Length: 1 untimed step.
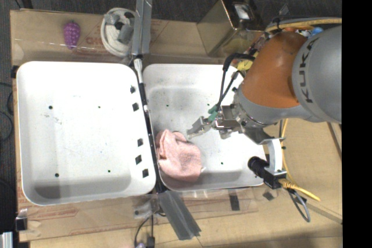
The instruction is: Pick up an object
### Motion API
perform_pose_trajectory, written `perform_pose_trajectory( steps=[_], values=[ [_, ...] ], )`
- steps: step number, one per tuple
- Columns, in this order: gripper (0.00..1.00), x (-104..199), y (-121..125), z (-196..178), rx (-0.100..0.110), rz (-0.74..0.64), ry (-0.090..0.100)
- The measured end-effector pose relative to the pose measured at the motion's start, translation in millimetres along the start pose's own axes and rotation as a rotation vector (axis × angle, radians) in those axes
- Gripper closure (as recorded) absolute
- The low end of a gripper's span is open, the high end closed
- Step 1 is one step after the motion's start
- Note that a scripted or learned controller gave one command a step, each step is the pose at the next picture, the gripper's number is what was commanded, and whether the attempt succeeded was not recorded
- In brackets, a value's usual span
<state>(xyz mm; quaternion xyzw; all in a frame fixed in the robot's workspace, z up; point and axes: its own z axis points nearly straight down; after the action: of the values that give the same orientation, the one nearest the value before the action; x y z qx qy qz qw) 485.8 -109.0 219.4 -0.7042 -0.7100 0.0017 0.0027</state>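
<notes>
Reaching in from the right, the grey-and-orange arm (290,78) is holding its hand (196,126) low over the right bin (192,75), fingers slightly apart and gripping nothing. A crumpled pink cloth (179,154) is lying just below the fingertips, against the bin's left wall. A purple grape-like toy (71,33) is sitting on the tabletop (46,26) behind the left bin (75,130).

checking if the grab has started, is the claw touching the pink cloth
Apart. The camera view shows the claw just up and right of the pink cloth, with a sliver of white bin floor between them.
</notes>
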Motion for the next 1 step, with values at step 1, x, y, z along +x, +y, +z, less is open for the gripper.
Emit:
perform_pose_trajectory(
  steps=[1],
  values=[
    [0.0,13.8,4.0,109.7,0.0,-0.001,0.0]
  ],
)
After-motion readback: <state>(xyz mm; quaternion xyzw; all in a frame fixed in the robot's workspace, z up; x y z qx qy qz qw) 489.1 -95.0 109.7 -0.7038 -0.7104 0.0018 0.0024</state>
